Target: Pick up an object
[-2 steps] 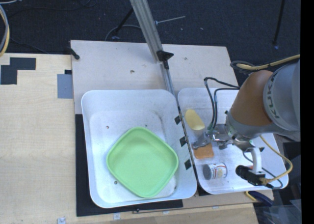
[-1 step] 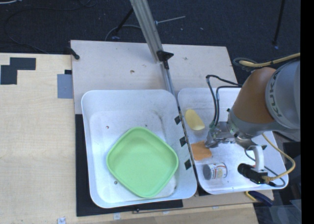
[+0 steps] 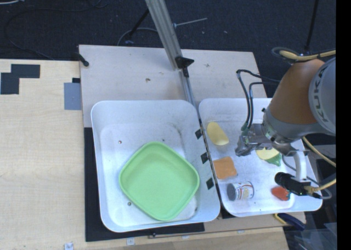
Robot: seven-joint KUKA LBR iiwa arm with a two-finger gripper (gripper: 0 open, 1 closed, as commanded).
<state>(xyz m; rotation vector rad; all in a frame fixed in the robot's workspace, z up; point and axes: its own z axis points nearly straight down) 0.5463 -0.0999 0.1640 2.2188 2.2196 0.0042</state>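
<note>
My gripper (image 3: pixel 243 147) hangs low over the middle of the right bin (image 3: pixel 230 114), and nothing shows between its fingers. A pale yellow piece (image 3: pixel 217 133) lies just left of it. Below that sits an orange block (image 3: pixel 225 168). A small can (image 3: pixel 241 191) lies on its side near the bin's front edge. A yellow-green piece (image 3: pixel 268 154) rests right of the gripper, partly under the arm. A red piece (image 3: pixel 280 192) lies at the front right corner.
The left bin (image 3: pixel 109 117) holds a green square plate (image 3: pixel 159 180) tilted toward its front. A metal rail (image 3: pixel 167 27) runs from the back down to the divider between the bins. The arm's orange-banded body (image 3: pixel 299 98) covers the right bin's far right side.
</note>
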